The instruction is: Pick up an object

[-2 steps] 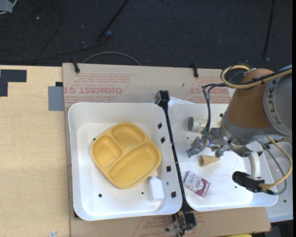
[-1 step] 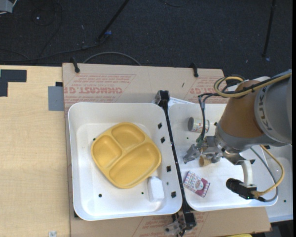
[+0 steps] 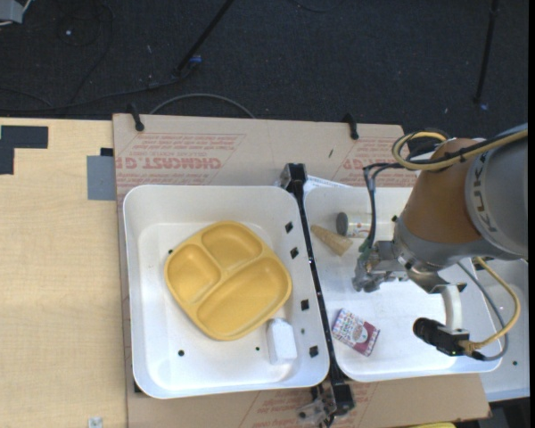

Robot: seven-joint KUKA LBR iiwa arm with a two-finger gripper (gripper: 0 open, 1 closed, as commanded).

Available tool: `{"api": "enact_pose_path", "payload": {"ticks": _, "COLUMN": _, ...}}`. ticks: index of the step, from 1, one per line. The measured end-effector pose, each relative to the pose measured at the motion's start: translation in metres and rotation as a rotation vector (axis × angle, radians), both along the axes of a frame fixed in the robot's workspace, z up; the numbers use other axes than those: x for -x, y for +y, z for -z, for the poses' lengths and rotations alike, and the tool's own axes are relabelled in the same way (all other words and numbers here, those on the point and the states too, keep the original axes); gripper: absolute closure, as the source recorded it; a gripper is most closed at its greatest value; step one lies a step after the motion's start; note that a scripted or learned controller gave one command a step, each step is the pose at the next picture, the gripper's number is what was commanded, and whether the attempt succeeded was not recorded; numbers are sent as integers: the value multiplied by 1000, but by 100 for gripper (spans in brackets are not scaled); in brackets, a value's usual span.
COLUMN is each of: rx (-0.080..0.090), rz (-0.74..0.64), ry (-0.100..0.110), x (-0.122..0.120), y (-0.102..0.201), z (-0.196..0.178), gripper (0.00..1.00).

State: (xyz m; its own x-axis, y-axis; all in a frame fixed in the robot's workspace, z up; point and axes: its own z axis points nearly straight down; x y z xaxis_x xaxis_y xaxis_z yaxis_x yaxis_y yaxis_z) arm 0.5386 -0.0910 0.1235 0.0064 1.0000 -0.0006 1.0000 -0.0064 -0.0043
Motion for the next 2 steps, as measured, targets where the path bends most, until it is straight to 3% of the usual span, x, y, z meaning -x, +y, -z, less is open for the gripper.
{"api": "enact_pose_path", "payload": {"ticks": 2, "rx": 0, "rz": -7, "ry": -7, "x": 4, "y": -11, "z": -105, "gripper": 100}}
